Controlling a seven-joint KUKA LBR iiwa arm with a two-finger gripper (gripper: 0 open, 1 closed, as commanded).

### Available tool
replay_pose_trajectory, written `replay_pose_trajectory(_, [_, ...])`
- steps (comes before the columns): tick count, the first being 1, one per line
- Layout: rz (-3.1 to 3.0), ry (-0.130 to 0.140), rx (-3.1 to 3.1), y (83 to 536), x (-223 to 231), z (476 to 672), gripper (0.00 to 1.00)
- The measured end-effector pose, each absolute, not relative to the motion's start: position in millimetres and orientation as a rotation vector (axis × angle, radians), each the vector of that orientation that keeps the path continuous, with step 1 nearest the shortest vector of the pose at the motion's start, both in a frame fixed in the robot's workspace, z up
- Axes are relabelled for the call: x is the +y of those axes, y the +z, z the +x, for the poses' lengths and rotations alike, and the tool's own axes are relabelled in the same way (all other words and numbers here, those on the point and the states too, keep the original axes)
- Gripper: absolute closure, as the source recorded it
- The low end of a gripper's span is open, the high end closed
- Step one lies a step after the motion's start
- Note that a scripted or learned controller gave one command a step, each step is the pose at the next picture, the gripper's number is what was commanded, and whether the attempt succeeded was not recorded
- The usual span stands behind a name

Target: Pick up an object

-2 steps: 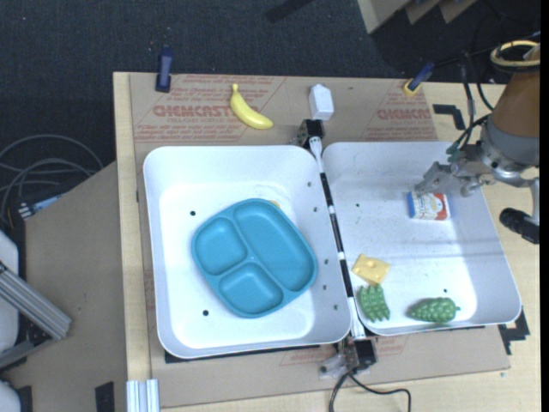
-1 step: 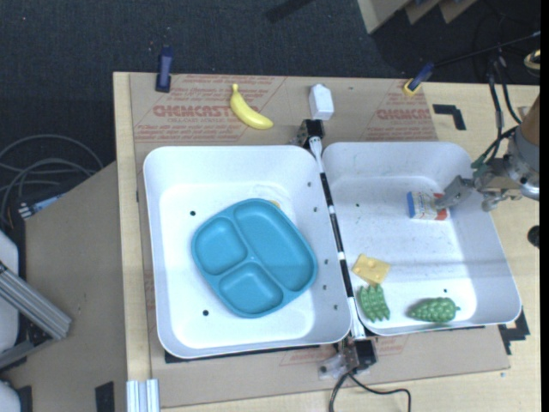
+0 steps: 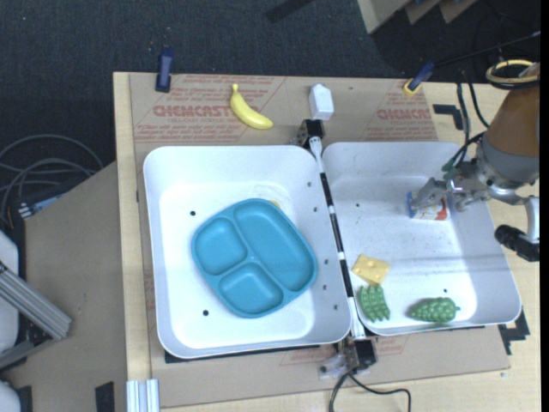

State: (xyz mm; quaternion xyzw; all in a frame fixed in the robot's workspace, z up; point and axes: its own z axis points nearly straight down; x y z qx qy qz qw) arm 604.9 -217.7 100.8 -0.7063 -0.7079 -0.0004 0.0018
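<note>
Dark carpet surrounded the cardboard-covered tabletop [image 3: 214, 110], which bore two shallow white bins. Filling much of the left bin [image 3: 167, 187] lay one blue three-compartment plastic plate [image 3: 251, 257]. Along the right bin's [image 3: 386, 166] near edge sat one yellow cheese wedge [image 3: 371, 269] and two green grape bunches [image 3: 373, 302] [image 3: 433, 310]. Its far half lay open around the hand [image 3: 426, 204], which hung low there; how far it was open I could not tell. One yellow toy banana [image 3: 249, 110] rested outside.

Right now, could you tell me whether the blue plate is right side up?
Right side up: the blue plate shows its three hollow sections facing upward in the left bin.
</note>
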Motion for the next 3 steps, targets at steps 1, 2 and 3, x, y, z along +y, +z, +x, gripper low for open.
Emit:
replay_pose_trajectory(1, [-2.223,0.0,-2.223,130.5,-223.9,592.9,0.0])
replay_pose_trajectory(2, [-2.219,-0.001,-2.222,163.6,-181.5,578.4,0.0])
replay_pose_trajectory(3, [-2.221,0.003,-2.219,136.9,-217.1,570.5,0.0])
